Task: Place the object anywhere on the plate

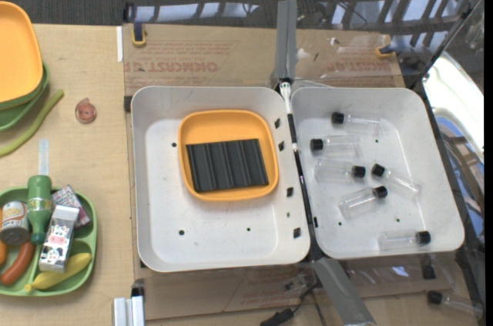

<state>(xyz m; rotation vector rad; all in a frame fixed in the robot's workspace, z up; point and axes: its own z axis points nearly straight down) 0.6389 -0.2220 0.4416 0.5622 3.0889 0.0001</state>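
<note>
An orange plate [227, 122] with rounded corners lies in the left white bin [223, 243], toward its far half. A dark grey ribbed slab [228, 165] rests flat on the plate and covers most of its middle. The right white bin [404, 105] holds several clear tubes with black caps, such as one tube [362, 199] near the middle and another tube [404, 239] at the front right.
Left of the bins, a green tray [81, 270] carries toy food and a small green bottle [38, 203]. An orange dish [15, 62] stacked on a green one sits at the far left. A small pink disc [85, 111] lies on the bench. Cardboard [200, 62] lies behind the bins.
</note>
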